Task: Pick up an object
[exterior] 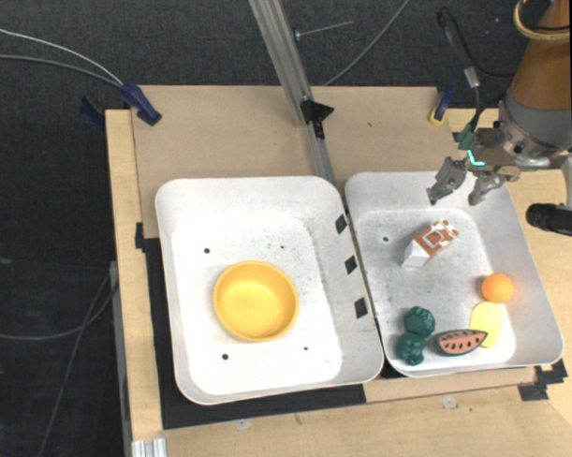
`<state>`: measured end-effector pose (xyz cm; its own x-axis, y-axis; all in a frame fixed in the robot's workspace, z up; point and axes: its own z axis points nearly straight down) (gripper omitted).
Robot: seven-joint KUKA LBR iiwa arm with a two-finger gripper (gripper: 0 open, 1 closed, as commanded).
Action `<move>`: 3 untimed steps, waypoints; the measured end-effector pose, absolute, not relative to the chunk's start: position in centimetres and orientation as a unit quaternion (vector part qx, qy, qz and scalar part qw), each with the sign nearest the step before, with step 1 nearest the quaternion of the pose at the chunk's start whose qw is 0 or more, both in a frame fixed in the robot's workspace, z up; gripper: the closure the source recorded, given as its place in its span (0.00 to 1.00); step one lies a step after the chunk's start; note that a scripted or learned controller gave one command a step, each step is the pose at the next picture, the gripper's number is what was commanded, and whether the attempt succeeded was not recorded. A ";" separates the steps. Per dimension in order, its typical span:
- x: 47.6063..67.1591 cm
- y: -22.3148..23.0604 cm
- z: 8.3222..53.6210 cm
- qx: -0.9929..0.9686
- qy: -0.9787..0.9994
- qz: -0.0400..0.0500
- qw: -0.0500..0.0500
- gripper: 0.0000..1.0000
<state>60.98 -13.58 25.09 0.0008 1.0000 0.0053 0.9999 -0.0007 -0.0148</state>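
My gripper (462, 186) hangs over the back of the right bin (379, 196), its two fingers spread apart with nothing between them. Just below and to its left lies a small white and orange carton (431, 243) on its side. Further toward the front sit an orange ball (497, 288), a yellow block (489, 323), a watermelon slice (459, 341) and a dark green toy (414, 335).
The left bin (187, 212) holds a yellow bowl (256, 300). A metal pole (290, 68) slants across the bench behind the bins. Blue clamps (139, 103) sit at the bench's back corners, and cables run over the dark floor.
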 end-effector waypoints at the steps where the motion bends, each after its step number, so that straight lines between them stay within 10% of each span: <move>1: 61.1 -13.6 25.5 -0.707 -0.707 0.001 0.004 0.00; 3: 61.7 -13.7 15.3 -0.707 -0.707 0.004 0.007 0.00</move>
